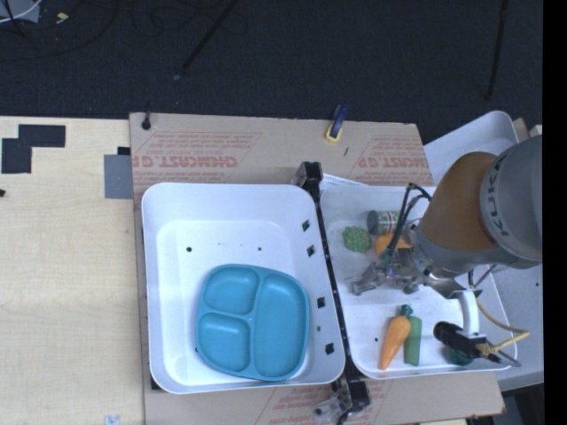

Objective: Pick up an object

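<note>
My gripper [379, 278] hangs low over the middle of the right bin [354, 339], under the grey and orange arm. Just behind it lie a green bumpy toy [356, 238], a small can [384, 221] and a bit of an orange thing [382, 243], partly hidden by the wrist. In front of it, near the bin's front wall, an orange carrot [395, 338] lies beside a green block [413, 346]. Nothing shows between the gripper's tips.
The left bin [168, 237] holds a blue divided plate [252, 321]. A black divider [321, 264] runs between the two bins. Cardboard lies under both bins, with pale bench to the left.
</note>
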`<state>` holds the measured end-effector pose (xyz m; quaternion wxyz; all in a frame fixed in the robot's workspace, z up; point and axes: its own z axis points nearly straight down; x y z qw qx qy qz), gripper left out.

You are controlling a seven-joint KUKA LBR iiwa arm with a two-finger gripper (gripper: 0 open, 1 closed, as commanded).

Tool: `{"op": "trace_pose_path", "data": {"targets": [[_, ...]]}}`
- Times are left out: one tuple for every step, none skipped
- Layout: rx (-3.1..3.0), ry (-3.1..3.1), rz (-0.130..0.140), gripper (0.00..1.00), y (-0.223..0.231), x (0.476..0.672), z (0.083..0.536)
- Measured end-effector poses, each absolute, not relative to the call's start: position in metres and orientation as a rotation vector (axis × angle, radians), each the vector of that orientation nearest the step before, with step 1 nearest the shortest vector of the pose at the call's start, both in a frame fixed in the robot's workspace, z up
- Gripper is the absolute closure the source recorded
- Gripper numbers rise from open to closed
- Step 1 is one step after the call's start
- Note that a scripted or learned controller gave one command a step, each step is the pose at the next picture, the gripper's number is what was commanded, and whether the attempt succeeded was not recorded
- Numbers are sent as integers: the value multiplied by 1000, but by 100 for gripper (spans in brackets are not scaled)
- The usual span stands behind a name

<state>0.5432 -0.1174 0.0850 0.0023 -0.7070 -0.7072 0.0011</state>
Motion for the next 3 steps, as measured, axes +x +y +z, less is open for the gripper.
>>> {"op": "trace_pose_path", "data": {"targets": [[-2226,-2210,2,100,-119,543,97],[-2227,-2214,1,100,-119,539,139],[-2227,-2218,-2,100,-128,542,197]]}}
